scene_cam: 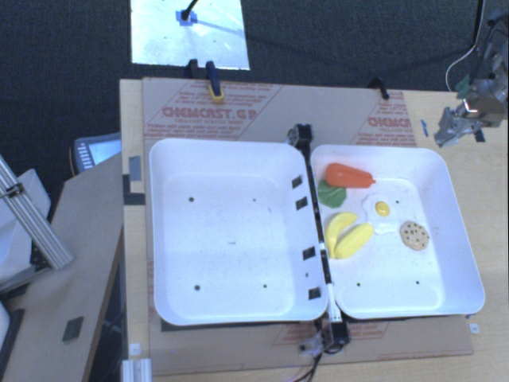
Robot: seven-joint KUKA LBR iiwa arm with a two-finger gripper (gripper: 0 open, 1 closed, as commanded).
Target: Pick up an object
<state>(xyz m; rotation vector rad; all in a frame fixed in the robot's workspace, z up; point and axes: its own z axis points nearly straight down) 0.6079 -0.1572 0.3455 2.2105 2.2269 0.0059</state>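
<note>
The right bin (464, 255) holds several toy foods. An orange carrot (350, 175) with a green leafy end (332, 194) lies at its far left. Below it are two yellow banana pieces (348, 234). A fried egg (382, 209) sits in the middle, and a round cookie (413, 235) lies to its right. My gripper (459, 127) hangs at the upper right, over the bench just beyond the right bin's far right corner, well apart from all the food.
The left bin (231, 229) stands beside the right one, joined along a black clipped seam (314, 229). Both rest on a cardboard sheet (262, 110). A yellow clamp (215, 92) sits at the bench's far edge.
</note>
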